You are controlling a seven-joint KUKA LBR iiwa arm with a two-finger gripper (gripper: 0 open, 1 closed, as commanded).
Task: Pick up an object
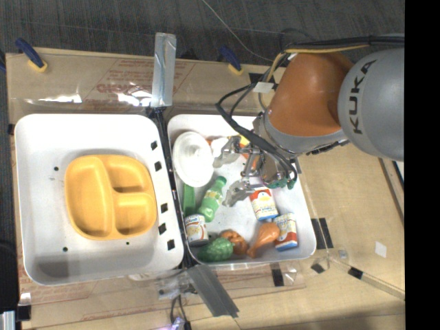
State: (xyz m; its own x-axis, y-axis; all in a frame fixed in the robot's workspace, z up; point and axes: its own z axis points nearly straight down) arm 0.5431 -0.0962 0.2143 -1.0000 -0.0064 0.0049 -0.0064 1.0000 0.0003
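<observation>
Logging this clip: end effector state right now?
End effector: open, holding nothing, above the right shallow white bin beside the green plastic bottle.

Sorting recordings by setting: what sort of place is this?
Likely a robotics lab test bench, not a home kitchen: a grey KUKA arm with an orange band reaches over two shallow white bins, one holding toy food such as a small green plastic bottle, above a taped cardboard-covered surface.

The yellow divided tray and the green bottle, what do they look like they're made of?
The yellow divided tray looks like moulded plastic, matte to satin: uniform colour, rounded compartment walls, soft highlights. The green bottle in the right bin also seems plastic, glossier, with a pale label, likely toy food. Neither can be confirmed from look alone.
</observation>
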